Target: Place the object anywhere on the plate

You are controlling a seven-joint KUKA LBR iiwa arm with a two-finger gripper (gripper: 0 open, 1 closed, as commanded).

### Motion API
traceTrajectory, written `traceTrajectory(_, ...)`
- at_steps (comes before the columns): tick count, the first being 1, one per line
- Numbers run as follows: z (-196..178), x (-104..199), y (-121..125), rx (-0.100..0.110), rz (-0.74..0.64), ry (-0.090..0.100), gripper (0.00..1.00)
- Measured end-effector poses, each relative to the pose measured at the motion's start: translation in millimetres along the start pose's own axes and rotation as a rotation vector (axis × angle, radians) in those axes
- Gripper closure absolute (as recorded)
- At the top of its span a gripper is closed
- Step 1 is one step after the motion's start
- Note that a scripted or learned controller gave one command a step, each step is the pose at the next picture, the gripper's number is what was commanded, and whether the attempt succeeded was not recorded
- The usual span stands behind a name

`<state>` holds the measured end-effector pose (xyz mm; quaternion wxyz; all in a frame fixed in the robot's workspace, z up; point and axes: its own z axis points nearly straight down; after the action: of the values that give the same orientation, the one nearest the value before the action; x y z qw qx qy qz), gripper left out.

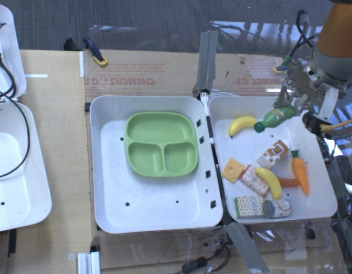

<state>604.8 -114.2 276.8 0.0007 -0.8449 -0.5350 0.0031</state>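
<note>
Green plate alone in left bin. Right of plate, right bin w/ bananas, carrot, cartons. Gripper clenched on green bottle above it.

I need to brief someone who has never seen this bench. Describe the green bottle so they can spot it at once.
Look in the right bin, at its upper right corner, under the gripper. The green bottle lies tilted there, dark cap toward the banana at its left. It is the only green item among the yellow and orange food.
</note>
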Motion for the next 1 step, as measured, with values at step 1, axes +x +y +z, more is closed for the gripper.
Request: traceTrajectory(1, 51.3, 48.5, -23.8, -0.001, -0.096, 0.001, 1.00)
